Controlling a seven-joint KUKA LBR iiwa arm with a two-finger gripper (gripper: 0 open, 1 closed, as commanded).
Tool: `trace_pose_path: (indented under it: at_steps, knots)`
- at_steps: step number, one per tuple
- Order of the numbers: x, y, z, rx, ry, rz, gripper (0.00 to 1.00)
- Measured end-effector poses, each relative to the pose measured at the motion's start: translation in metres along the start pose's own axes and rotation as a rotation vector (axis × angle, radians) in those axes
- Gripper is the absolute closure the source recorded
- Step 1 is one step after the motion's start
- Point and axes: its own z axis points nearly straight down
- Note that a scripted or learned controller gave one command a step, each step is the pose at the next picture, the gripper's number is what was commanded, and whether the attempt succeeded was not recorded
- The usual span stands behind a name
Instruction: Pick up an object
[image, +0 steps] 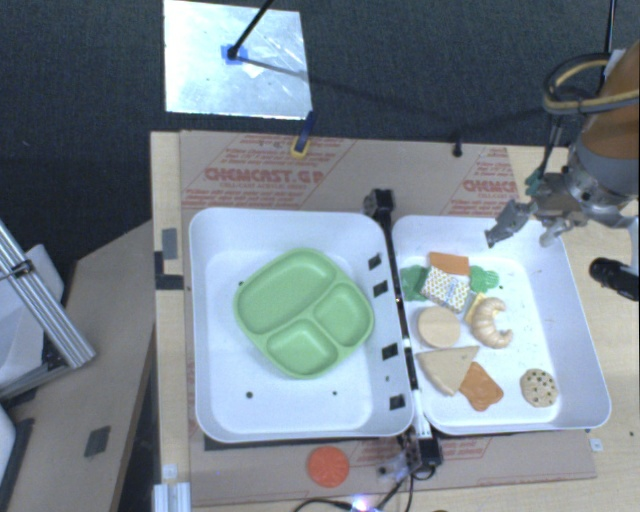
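Two-finger gripper (524, 227), fingers seemingly spread and empty, hovers beyond the curved tan toy croissant (491, 322), probably staged above the right white bin (578, 300) for descent.

left bin (215, 300): green divided plate (303, 312)
right bin (570, 300): croissant (490, 322), cookie (539, 386)
gripper (526, 228): jaws spread, holding nothing

A robotics lab is indicated by the cardboard-lined bench (250, 170), aluminium framing (40, 310), cables (380, 110) and toy food (470, 330).
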Motion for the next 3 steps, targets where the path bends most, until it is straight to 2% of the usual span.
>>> trace_pose_path:
  at_steps: [1,3]
  knots:
    - [0.000,0.002,-0.008,-0.012,-0.002,-0.002,0.00]
    - [0.005,0.000,0.078,-0.010,-0.002,0.000,0.00]
